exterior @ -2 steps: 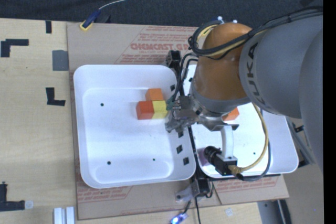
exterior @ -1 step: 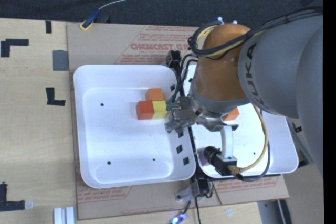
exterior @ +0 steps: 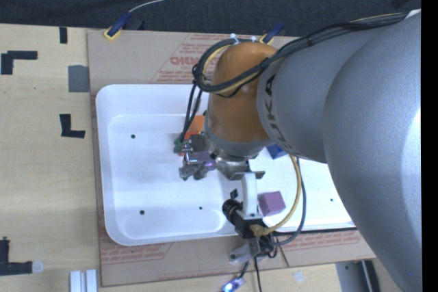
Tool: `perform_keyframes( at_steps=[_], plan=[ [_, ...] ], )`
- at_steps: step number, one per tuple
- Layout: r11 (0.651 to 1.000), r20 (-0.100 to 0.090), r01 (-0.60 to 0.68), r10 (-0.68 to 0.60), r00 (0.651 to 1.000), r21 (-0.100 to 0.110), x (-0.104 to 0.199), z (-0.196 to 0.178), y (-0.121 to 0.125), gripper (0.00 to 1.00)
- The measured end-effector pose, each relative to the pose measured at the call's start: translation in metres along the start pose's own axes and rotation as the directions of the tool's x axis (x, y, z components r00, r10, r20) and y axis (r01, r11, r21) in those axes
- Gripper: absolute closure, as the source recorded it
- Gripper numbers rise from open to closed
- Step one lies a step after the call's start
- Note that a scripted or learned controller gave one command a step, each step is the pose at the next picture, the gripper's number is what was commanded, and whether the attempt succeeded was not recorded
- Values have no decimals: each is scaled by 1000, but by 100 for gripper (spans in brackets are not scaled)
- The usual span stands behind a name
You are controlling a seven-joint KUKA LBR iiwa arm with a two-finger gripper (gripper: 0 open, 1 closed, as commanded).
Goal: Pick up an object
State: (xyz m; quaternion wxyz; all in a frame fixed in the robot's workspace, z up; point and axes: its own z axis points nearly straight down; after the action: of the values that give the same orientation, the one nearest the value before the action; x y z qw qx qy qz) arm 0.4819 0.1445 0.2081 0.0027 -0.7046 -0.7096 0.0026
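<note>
Camera view: arm point(exterior: 321, 113) reaches over left bin point(exterior: 116, 147). Gripper point(exterior: 194, 164) low over bin floor; grip state hard to tell. Purple block point(exterior: 272, 202) sits right of gripper, apart. Orange thing point(exterior: 195, 124) just behind. Best: line up over 1 object, go down straight, squeeze slow.

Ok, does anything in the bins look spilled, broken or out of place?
Nothing stands out. The left bin looks intact. A purple block lies in the right bin, and an orange object shows beside the arm, partly hidden by it.
</note>
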Motion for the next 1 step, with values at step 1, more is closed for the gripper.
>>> perform_keyframes(
  at_steps=[1],
  plan=[
    [1000, -3, -1, 1, 1000, -14, 27, -107, 2, 100]
  ],
)
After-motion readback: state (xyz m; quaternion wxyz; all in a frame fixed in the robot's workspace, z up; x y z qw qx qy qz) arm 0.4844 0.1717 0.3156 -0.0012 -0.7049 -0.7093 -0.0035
